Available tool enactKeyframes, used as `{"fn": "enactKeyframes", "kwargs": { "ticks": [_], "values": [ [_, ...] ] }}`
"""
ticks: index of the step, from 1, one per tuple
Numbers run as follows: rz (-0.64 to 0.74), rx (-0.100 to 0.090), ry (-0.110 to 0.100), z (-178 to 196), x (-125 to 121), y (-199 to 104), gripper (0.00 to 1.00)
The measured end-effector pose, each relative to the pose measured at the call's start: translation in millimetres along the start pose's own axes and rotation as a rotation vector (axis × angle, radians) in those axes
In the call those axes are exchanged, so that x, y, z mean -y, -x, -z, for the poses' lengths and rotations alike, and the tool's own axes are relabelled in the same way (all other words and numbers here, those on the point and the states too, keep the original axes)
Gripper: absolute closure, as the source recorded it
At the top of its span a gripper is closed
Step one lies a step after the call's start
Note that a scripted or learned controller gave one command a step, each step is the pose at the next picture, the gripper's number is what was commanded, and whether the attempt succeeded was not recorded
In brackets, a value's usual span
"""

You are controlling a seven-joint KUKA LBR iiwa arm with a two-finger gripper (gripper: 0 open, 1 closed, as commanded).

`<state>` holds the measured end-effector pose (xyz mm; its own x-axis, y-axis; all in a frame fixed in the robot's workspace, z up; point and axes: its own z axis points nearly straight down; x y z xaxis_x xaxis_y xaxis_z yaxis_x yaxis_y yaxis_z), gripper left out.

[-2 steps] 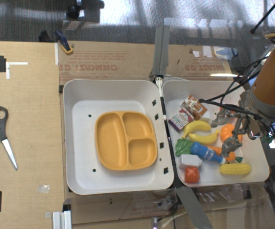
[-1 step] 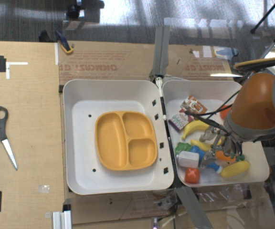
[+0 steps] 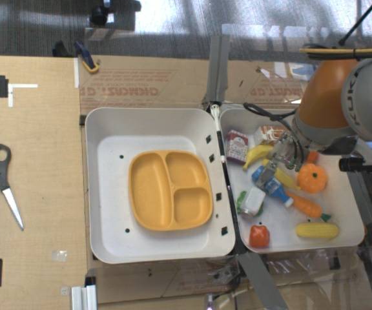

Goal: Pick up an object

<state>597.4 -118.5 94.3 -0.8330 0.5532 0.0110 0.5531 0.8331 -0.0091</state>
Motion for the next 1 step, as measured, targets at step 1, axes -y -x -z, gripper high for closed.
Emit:
{"fn": "enactKeyframes", "kwargs": {
  "ticks": [1],
  "values": [
    [-0.077,0.011,0.009,-2.9,12.1,-39.4,0.0]
  ]
}}
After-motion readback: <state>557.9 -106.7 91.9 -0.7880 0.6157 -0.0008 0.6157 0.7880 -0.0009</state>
